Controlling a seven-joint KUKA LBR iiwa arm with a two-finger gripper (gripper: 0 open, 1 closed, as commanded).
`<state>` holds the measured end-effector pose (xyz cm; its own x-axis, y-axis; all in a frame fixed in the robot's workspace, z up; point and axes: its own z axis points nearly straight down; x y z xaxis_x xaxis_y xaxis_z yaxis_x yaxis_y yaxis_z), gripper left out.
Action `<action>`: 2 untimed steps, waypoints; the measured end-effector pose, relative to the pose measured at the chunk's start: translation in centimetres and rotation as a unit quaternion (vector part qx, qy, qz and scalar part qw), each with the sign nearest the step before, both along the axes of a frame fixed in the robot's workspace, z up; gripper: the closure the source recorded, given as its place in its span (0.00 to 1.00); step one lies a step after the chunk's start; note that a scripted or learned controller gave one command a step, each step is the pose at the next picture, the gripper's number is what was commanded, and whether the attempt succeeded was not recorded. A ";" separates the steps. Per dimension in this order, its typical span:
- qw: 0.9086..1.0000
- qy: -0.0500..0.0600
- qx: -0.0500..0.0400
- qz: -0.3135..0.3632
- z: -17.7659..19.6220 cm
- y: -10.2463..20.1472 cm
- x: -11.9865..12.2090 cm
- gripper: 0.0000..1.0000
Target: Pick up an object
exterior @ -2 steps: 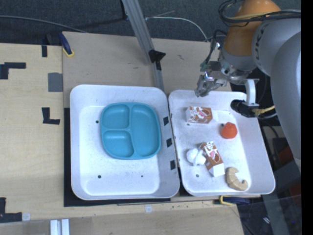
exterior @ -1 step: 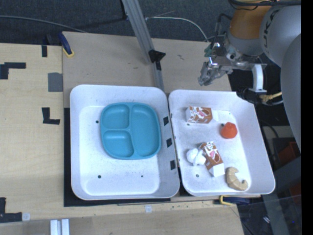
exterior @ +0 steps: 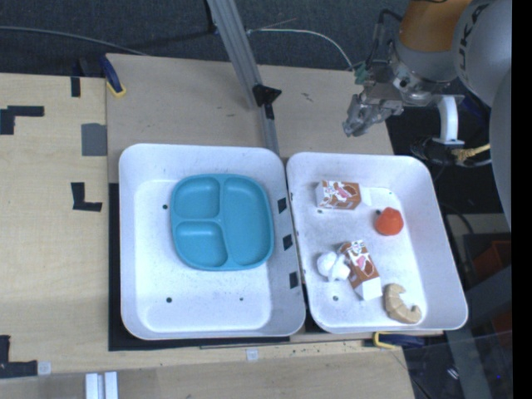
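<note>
**Cut off and unclear**

The arm [exterior: 465, 23] is cropped by the top and right edges. The hand [exterior: 363, 116], beyond the right bin's [exterior: 432, 223] far edge, is too small and blurred to read. The carton [exterior: 338, 194] print is illegible.

No text, label, brand, number or sign could be read anywhere in the camera view. The two small cartons in the right bin, one near its upper edge [exterior: 338, 194] and one near its middle [exterior: 360, 266], bore red, brown and white printed patterns, but the print was too small and blurred to make out any letters. The black tape marks [exterior: 23, 116] on the bench were plain angular shapes and formed no characters.
</note>
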<state>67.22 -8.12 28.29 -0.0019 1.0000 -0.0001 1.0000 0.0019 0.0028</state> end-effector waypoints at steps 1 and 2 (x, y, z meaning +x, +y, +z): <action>1.000 0.003 0.000 0.001 -0.9 3.3 -3.0 1.00; 1.000 0.004 0.000 0.001 -3.0 7.2 -5.9 1.00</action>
<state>61.28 -0.96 25.32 -0.0042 1.0000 0.0005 1.0000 0.0042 -0.0046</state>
